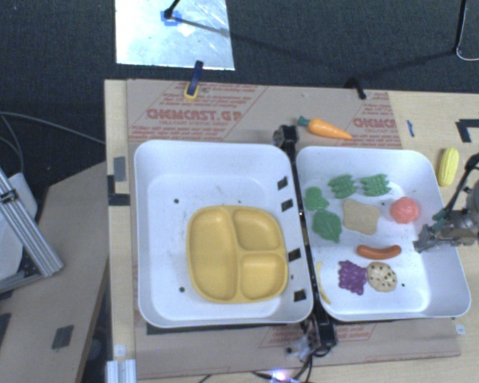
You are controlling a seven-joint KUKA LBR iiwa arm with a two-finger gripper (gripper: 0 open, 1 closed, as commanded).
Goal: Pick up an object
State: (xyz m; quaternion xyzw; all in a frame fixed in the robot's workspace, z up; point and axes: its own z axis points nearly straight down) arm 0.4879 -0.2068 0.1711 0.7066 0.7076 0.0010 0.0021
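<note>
Sausage (378, 251), reddish-brown and slim, lies lengthwise left-to-right in the right bin (443, 294). Claw (428, 237) hovers just beside it; grip state unclear.

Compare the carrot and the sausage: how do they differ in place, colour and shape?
The carrot lies on the bench outside the bins, just behind the right bin; the sausage lies inside that bin. The carrot is orange with a green top; the sausage is reddish-brown all over. The carrot tapers to a point; the sausage has rounded ends. Both are small toy foods lying flat, roughly left to right.
</note>
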